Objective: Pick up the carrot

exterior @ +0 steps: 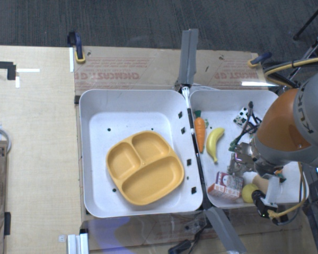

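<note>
The carrot (200,133), orange with a green top, lies along the left wall of the right bin (222,97), pointing toward the front. A yellow banana (214,143) lies just to its right. My gripper (236,164) hangs low over the right bin, to the right of and nearer the front than the carrot, above a red and white packet (227,186). The grey and orange arm (286,128) covers the bin's right part. Nothing shows between the gripper and the carrot.
The left bin (95,142) holds a yellow divided plate (144,167). In the right bin's front lie a yellow lemon-like fruit (248,193) and a small black and white object (243,115) sits at the back. Cables trail at the right edge.
</note>
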You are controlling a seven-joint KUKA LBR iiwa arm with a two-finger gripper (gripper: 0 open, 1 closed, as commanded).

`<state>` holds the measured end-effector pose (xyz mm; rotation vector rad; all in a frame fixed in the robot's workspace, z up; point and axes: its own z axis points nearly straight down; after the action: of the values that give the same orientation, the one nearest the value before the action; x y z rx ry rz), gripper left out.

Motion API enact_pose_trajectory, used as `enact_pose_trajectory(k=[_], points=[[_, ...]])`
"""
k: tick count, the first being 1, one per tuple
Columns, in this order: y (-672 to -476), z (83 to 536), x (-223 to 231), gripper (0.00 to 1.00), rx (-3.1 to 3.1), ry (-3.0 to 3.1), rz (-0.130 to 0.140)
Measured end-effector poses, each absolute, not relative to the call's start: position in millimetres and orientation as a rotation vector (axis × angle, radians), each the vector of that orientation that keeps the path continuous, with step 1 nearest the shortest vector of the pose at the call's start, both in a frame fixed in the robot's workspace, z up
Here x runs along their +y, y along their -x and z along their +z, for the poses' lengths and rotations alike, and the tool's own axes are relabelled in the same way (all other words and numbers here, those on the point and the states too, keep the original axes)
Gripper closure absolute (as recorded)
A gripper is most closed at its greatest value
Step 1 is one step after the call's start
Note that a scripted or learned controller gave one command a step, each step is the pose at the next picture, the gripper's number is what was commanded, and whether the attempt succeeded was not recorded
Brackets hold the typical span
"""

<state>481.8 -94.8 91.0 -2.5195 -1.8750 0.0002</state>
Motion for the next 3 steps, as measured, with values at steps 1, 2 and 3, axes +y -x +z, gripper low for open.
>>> enact_pose_trajectory(k=[1, 2, 3], points=[[-481.4, 97.3, -95.4, 1.0, -1.868, 2.519, 0.005], [-478.1, 189.5, -5.0, 1.0, -1.232, 2.889, 0.009], [-478.4, 227.3, 75.1, 1.0, -1.046, 2.963, 0.011]])
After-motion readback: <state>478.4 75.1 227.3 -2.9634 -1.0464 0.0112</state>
